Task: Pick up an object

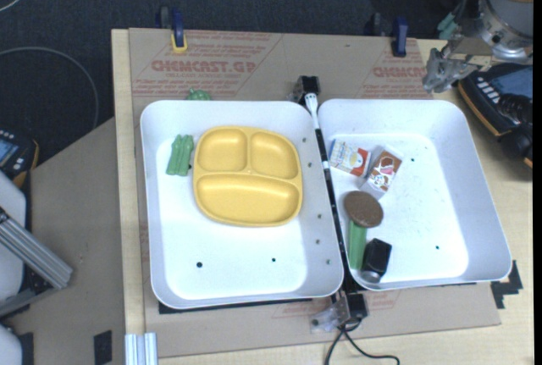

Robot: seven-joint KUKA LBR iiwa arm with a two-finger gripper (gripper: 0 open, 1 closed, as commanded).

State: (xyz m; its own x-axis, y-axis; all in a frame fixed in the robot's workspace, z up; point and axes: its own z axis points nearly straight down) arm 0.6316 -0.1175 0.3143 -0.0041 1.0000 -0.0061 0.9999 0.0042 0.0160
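The pickable stuff sat in the right bin (pixel 474 185): two small cartons (pixel 364 164) near its back-left corner, a brown disc (pixel 362 208) just in front, a green and black bit (pixel 368 253) by the front-left corner. The gripper (pixel 442 71) hung beyond the bin's back edge, couldn't tell the jaws' state. Looked like the approach step; next it'd need to come down over one item. The left bin (pixel 161 185) held a yellow divided plate (pixel 248 175) and a green piece (pixel 179 156), nothing blocking

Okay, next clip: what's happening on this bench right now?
The arm's gripper sits above the far right corner of the right bin, outside its rim, with nothing visibly in it. In that bin lie two small cartons, a brown disc, a green item and a black block, all near its left side. The left bin holds a yellow divided plate and a green piece beside it.
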